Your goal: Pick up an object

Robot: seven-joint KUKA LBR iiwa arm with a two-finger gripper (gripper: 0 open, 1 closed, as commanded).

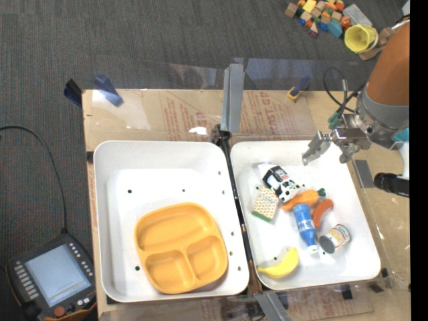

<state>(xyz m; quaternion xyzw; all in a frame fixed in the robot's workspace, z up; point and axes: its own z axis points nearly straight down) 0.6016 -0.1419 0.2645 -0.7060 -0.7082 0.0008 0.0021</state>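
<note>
- I see the gripper [332, 147] hanging above the upper rim of the right bin [361, 246], at about one o'clock from that bin's centre, with the orange-banded arm [391, 72] coming in from three o'clock.
- Its two fingers [314, 149] are spread apart and point downward with nothing between them; the claw carries nothing.
- The objects to pick lie clustered in the middle of the right bin, below the claw at roughly seven o'clock from it.
- A black-and-white toy [281, 181] is nearest the claw; a patterned square packet [265, 204] lies just beside it at seven o'clock.
- An orange carrot-shaped piece [302, 198] touches the toy's lower edge, and a second orange piece [322, 209] sits just at its four o'clock.
- A blue bottle [305, 226] lies between them, pointing toward six o'clock, and a small can [334, 237] rests on its side at the bottle's four o'clock.
- A banana [281, 264] lies near the bin's lower rim at seven o'clock from the bottle.
- The left bin [120, 172] holds a yellow divided tray [180, 246] in its lower half.
- Coloured blocks [319, 11] and a yellow cup [360, 38] sit on the floor at twelve o'clock from the arm.
</note>
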